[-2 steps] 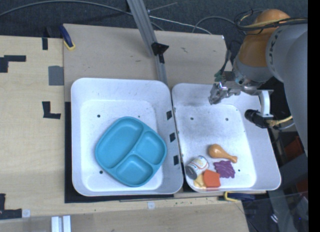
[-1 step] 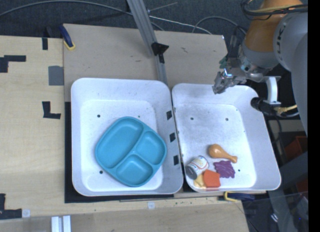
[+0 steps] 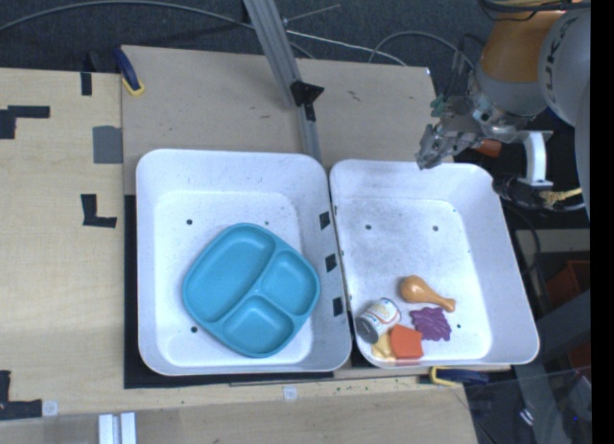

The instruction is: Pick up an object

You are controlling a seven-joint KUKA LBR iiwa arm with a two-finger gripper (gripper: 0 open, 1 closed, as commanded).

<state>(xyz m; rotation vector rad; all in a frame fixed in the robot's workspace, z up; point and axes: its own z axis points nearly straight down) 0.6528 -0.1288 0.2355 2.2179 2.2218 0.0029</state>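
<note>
The right bin (image 3: 480, 231) holds several small toys near its front edge: a tan drumstick (image 3: 425, 292), a purple grape bunch (image 3: 432, 321), an orange block (image 3: 406, 342) and a small white can (image 3: 379, 316). My gripper (image 3: 429, 154) hangs over the bin's far rim, well behind the toys, with nothing visible between its fingers. The grey arm with its orange band (image 3: 537, 20) reaches in from the upper right.
A blue divided plate (image 3: 251, 289) lies in the left bin (image 3: 153, 241). A slanted metal pole (image 3: 273, 39) rises behind the bins. Cables run across the dark floor at the back and beside the right bin.
</note>
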